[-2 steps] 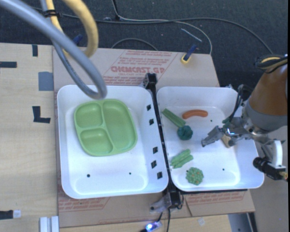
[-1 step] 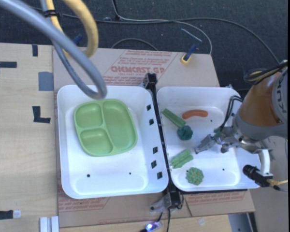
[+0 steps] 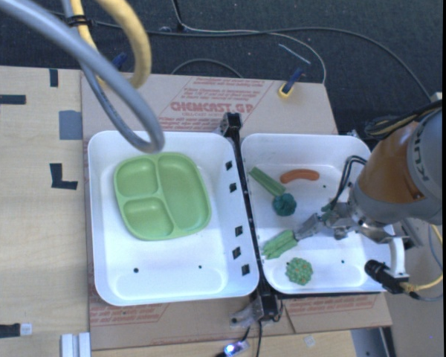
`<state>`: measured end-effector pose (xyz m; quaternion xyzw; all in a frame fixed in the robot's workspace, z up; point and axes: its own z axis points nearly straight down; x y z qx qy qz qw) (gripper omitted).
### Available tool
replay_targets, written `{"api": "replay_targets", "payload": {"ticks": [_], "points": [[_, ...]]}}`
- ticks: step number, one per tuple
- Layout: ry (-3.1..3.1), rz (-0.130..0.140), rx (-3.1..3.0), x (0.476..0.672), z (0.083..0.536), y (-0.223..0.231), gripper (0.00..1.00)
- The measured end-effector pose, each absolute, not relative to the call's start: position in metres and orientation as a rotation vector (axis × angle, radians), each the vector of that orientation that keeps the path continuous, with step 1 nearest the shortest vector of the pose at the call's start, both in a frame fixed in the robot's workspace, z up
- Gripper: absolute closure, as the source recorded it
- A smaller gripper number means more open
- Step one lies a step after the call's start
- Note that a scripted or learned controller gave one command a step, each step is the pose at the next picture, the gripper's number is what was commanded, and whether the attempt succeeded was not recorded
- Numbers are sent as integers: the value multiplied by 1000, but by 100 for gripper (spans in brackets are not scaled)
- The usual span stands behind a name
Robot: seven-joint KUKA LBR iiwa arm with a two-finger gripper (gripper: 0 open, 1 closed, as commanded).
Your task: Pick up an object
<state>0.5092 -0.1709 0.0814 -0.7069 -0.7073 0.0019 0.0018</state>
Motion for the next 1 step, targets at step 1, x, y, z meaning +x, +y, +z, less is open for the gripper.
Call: {"api": "replay_targets", "payload": {"ticks": [1], "points": [[-2221,5,-2218,510,92,-171,100]]}}
